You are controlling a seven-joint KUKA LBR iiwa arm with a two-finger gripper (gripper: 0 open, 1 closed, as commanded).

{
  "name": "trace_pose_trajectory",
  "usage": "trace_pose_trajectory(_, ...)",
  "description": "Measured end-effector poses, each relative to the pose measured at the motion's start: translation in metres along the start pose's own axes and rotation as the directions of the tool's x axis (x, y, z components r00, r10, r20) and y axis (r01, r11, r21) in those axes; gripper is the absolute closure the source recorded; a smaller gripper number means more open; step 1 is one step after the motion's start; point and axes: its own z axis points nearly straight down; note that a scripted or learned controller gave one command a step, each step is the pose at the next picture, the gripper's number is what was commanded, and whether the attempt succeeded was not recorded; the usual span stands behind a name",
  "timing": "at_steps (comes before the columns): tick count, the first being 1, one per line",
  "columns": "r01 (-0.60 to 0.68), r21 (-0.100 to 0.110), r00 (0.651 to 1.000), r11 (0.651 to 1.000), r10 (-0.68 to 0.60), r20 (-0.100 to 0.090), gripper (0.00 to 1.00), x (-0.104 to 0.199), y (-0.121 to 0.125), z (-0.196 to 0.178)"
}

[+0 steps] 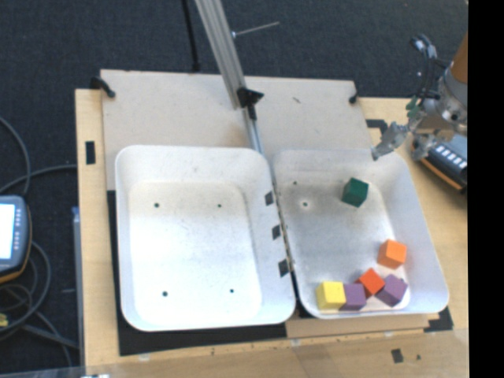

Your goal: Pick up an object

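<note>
Six small blocks in right bin (416, 211): yellow block (331, 294), two purple blocks (354, 296) (392, 290) and two orange blocks (372, 280) (392, 253) clustered at near-right corner of table (94, 345); green block (355, 191) alone, farther back. Pincer (387, 142) above bin's far-right rim, nothing gripped; spread or pressed together, cannot tell. Risk: cluster packed tight, likely nudging neighbours or clipping bin wall. Green block probably safer.

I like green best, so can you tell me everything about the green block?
The green block is a small dark green cube with a dull, foam-like look. It sits alone on the speckled floor of the right bin, near the far end, turned a little so a corner faces the camera. Nothing touches it. The other blocks are bunched at the near end.
</note>
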Motion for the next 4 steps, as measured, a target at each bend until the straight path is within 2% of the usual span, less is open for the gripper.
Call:
trace_pose_trajectory(1,-0.008,0.006,1.000,1.000,0.008,-0.004,0.00,0.020,-0.046,0.159)
trace_pose_trajectory(2,-0.004,-0.006,1.000,1.000,0.004,-0.001,0.00,0.033,0.003,0.177)
trace_pose_trajectory(3,-0.003,-0.002,1.000,1.000,0.003,-0.003,0.00,0.074,0.008,0.177)
trace_pose_trajectory(4,-0.006,-0.003,1.000,1.000,0.006,-0.002,1.00,0.071,0.008,0.166)
